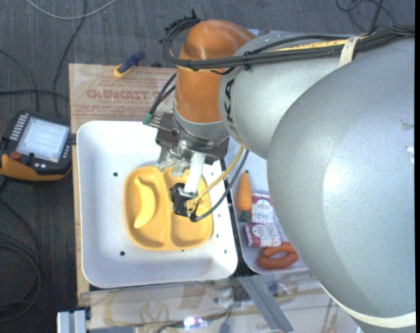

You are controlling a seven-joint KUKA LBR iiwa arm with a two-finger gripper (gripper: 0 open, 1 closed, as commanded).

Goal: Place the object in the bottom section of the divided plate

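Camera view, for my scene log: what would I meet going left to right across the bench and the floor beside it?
From the left: teach pendant → yellow divided plate → carrot → red sausage.

You've got the divided plate (135, 233), yellow-orange, lying flat mid-floor in the left white bin (102, 259), nearer its right wall. A curved yellow banana-like piece (144, 203) lies in the plate's left compartment. Right compartments are partly hidden.
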